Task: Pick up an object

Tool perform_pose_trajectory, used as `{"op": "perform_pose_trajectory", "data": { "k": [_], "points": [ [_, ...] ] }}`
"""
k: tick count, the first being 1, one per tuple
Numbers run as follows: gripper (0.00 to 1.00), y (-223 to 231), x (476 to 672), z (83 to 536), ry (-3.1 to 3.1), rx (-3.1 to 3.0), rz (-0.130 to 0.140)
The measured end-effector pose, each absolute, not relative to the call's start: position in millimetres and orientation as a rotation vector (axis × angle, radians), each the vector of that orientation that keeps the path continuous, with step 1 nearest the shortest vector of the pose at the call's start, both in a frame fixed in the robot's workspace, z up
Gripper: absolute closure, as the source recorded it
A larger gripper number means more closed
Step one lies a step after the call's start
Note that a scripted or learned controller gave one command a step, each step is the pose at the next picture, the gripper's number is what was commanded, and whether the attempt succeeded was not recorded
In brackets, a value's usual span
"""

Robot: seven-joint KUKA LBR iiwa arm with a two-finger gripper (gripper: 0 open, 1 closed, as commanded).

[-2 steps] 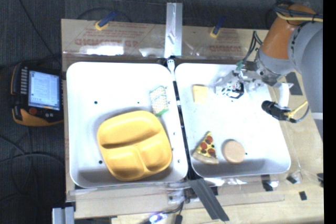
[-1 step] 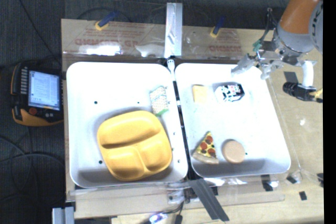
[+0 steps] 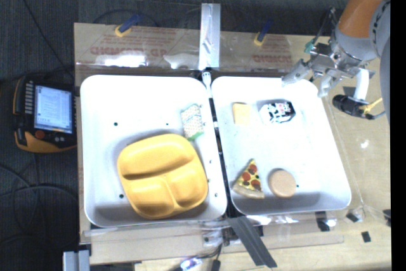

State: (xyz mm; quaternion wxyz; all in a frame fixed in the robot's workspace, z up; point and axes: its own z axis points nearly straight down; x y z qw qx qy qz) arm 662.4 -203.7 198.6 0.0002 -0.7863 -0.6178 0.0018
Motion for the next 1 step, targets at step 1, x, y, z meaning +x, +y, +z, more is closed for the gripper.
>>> {"op": "perform_pose_trajectory", "data": {
  "k": [1],
  "points": [
    [0.0,-188.7,631.4,126.8,-1.855,-2.547,-0.009]
  ]
}}
